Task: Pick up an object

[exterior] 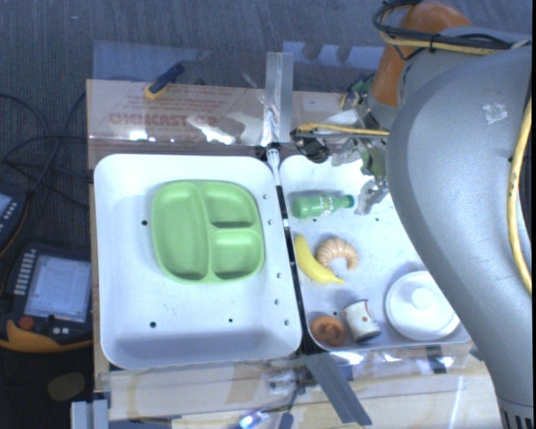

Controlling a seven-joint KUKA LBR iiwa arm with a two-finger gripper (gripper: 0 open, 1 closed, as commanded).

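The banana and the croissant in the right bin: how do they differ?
The banana is yellow, slim and smooth, while the croissant is tan, plump and ridged. The banana lies lengthwise along the divider between the bins, slanting toward the middle; the croissant curls into an arch just to its right. The banana is longer; the croissant is shorter and thicker. Both are curved food items lying close together on the floor of the right bin.
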